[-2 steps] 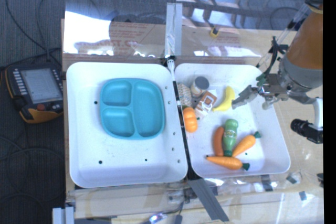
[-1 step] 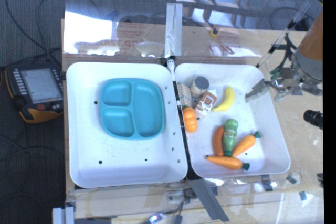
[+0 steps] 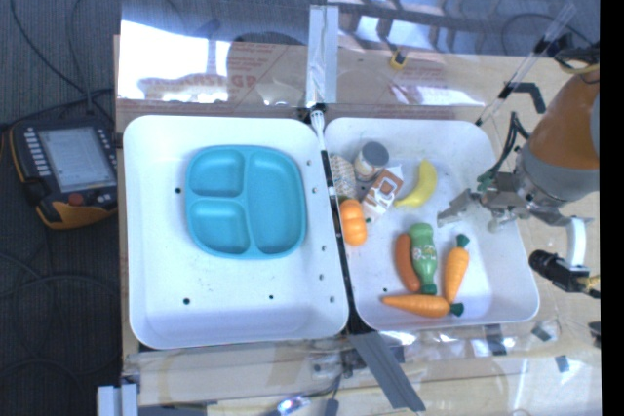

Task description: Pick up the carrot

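Note:
Three orange carrots lie in the right bin point(image 3: 507, 292). One carrot point(image 3: 455, 272) points toward the front, its green top at the far end. A second carrot point(image 3: 419, 305) lies crosswise along the front wall. A third, darker carrot point(image 3: 406, 262) rests left of a green bottle point(image 3: 423, 253). My gripper point(image 3: 480, 209) hangs over the bin's right side, just beyond the first carrot's green top. Its fingers are spread open and nothing is between them.
In the right bin's far half are a banana point(image 3: 421, 185), a small carton point(image 3: 382, 191), a can point(image 3: 371, 156) and an orange point(image 3: 353, 223) by the dividing wall. The left bin point(image 3: 156, 297) holds a blue divided plate point(image 3: 244, 201). A teach pendant point(image 3: 63, 172) lies at far left.

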`<state>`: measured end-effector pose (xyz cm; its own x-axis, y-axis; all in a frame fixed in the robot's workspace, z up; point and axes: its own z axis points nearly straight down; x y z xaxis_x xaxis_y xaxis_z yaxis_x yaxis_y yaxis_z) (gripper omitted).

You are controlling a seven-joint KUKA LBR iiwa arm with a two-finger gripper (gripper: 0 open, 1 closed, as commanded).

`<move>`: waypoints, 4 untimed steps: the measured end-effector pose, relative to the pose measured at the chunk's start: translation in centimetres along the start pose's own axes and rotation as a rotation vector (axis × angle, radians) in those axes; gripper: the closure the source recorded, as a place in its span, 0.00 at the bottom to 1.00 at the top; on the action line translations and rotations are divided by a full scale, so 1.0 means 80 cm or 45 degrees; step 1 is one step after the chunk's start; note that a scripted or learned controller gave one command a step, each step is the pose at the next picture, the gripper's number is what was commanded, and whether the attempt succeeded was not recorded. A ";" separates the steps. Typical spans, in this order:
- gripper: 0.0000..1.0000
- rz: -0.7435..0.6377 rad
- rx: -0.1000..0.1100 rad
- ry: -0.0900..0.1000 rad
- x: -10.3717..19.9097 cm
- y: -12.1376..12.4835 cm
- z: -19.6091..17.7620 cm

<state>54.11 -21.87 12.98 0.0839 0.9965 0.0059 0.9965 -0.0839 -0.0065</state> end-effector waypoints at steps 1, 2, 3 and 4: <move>0.00 -0.062 -0.032 -0.005 0.016 -0.063 0.047; 1.00 -0.063 -0.034 -0.005 0.016 -0.062 0.035; 1.00 0.048 -0.007 -0.003 0.012 -0.072 0.015; 1.00 0.038 -0.004 -0.004 0.045 -0.022 0.027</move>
<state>52.68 -18.10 10.89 0.1140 0.9935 0.0027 0.9935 -0.1139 -0.0037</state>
